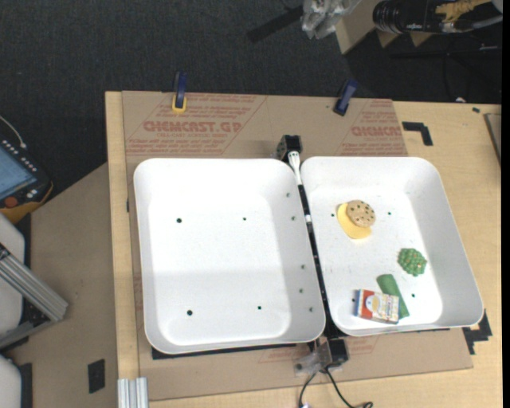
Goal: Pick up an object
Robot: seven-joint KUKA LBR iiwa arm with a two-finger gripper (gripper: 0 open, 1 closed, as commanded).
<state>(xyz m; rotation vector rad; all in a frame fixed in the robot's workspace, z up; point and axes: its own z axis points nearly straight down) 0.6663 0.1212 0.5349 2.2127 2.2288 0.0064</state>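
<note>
1. Two shallow white bins sit side by side on a brown cardboard sheet printed with red lettering; the left bin (215, 247) and the right bin (430, 199) meet along a dark seam.
2. In the right bin lies a yellow disc with a brown speckled cookie-like top (356, 217), near the middle of the bin's upper half.
3. Lower and to the right sits a small green bumpy ball (412, 261), apart from the disc.
4. Near the bin's lower edge lies a small red-and-white printed packet (374, 305); its print is too small to read.
5. A green strip-like object (392, 292) lies just beside the packet, touching or partly under it; which one overlaps is hard to tell.
6. The gripper (320, 17) appears at the top edge, above the dark floor and well away from both bins; it is cut off by the frame and blurred, so whether it is released or clenched cannot be told.
7. Blue clamps (180, 89) hold the cardboard's far edge.
</note>
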